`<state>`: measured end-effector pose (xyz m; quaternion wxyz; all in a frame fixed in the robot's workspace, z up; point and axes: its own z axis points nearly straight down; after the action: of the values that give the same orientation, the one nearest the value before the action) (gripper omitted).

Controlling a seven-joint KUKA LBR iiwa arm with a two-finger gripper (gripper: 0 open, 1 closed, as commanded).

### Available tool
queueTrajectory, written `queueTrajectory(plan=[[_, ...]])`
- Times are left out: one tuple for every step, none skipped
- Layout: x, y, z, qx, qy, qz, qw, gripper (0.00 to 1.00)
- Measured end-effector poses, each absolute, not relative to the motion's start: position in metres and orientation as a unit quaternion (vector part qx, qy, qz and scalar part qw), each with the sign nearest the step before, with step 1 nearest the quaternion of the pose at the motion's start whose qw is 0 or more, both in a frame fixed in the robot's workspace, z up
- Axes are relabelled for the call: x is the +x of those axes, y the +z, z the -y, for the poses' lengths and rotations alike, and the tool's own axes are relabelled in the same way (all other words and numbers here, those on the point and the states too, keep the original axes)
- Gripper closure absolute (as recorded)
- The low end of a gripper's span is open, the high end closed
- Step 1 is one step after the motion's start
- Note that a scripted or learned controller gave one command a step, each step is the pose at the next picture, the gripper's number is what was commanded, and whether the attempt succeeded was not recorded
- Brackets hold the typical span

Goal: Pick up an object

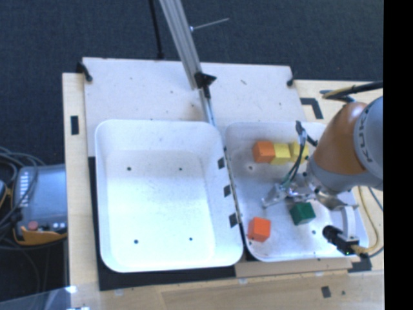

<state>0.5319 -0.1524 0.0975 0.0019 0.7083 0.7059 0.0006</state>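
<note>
Inspecting the right bin, we find the gripper touching the green block's upper-left edge; finger state undeterminable.

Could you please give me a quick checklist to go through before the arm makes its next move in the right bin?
1. Gripper is over the right bin: ok.
2. Something is held between the fingers: cannot tell, the view is too blurred there.
3. Green block lies close beside the gripper, within easy reach: ok.
4. Orange block near the front edge stands free of the other pieces: ok.
5. Second orange block touches the yellow block, so a grasp there may catch both: not ok.
6. Cables by the wrist are free of the blocks: cannot tell.
</note>
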Motion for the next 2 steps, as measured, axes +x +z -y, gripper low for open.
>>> queueTrajectory(plan=[[0.533,0.109,0.154,0.712,0.0017,-0.702,0.003,1.00],[0.530,0.155,0.162,0.710,0.0010,-0.704,0.003,1.00]])
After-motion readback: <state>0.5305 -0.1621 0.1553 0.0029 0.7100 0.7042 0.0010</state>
